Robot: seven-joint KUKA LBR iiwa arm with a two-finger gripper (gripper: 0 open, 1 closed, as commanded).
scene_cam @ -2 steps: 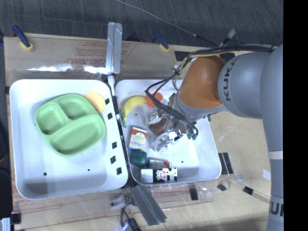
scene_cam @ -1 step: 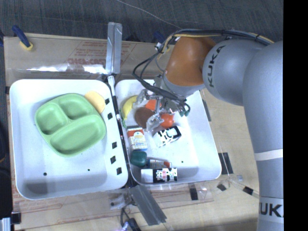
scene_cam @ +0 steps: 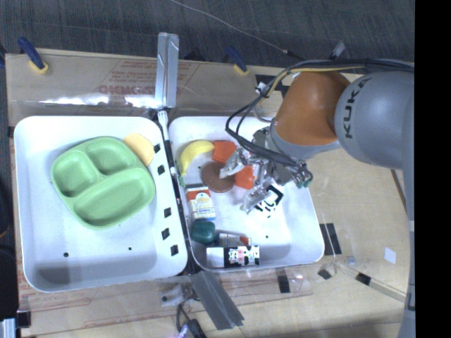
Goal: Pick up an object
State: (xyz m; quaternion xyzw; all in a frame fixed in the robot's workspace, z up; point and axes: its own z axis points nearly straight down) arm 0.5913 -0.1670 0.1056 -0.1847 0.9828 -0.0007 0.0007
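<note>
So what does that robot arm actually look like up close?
The arm is bulky, rounded and grey, with black KUKA lettering on its side and a glossy orange band near the wrist. Black cables loop from the wrist. At the tip sits a small metal gripper with silver parts and a black-and-white marker.

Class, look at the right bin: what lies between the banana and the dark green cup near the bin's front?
In the camera view, a small orange-labelled carton lies between the banana and the green cup, along the right bin's left wall.
</note>
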